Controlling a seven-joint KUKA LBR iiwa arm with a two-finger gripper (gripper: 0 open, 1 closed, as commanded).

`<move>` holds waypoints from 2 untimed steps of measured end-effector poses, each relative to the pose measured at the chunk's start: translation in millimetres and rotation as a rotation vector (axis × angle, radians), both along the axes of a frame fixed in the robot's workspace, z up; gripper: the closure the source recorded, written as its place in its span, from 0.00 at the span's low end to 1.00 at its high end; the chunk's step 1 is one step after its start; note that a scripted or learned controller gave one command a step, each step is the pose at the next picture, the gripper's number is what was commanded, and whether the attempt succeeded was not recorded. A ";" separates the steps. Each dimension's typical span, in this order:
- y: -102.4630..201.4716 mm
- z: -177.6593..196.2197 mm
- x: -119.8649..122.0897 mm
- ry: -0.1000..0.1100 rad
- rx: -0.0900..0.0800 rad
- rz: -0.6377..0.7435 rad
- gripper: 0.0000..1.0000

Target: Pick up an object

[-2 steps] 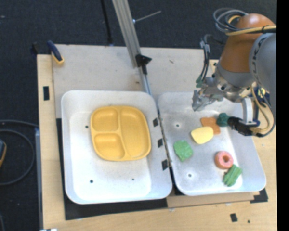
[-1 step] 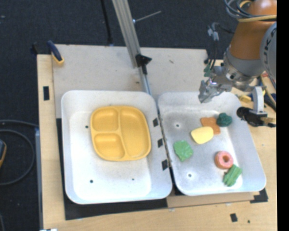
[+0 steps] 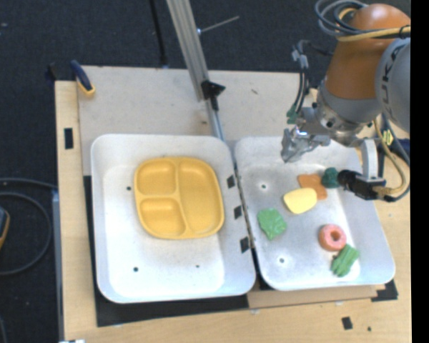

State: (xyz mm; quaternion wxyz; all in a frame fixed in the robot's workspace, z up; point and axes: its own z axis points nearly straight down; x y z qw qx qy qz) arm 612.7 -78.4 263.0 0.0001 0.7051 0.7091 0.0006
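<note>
Lowest in the frame and so nearest the camera, a green toy (image 3: 344, 260) lies at about five o'clock in the right bin (image 3: 372, 263), with a pink ring-shaped piece (image 3: 332, 237) just beside it toward twelve. A leafy green piece (image 3: 272, 224) sits at about eight o'clock in that bin, and a yellow piece (image 3: 300, 201) lies near the middle, touching or nearly touching an orange piece (image 3: 313, 183) at its one o'clock. A small dark green item (image 3: 330, 177) sits just right of the orange one. The left bin (image 3: 114, 277) holds a yellow divided tray (image 3: 179, 196). Both bins rest on the table (image 3: 129, 102).

Any of the loose toys in the right bin could serve as the task's object; none is lifted yet. The claw (image 3: 294, 147) hangs over the bin's rear edge at about eleven o'clock, apart from every toy. Its tips look slightly parted with nothing between them, though the view is too coarse there to say how wide.

By my judgement this is the approach step: the arm is positioned above the bin but no target is engaged. The next move calls for shifting toward five o'clock, over the yellow or orange piece, then descending with the tips straddling one item alone, since those two lie so close that a sloppy descent might push both.
</note>
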 end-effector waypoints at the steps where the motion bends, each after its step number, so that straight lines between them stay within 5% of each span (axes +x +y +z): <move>1: 55.2 -1.8 -25.7 0.001 0.000 0.001 1.00; 2: 94.0 -17.7 -52.6 0.003 0.000 0.000 1.00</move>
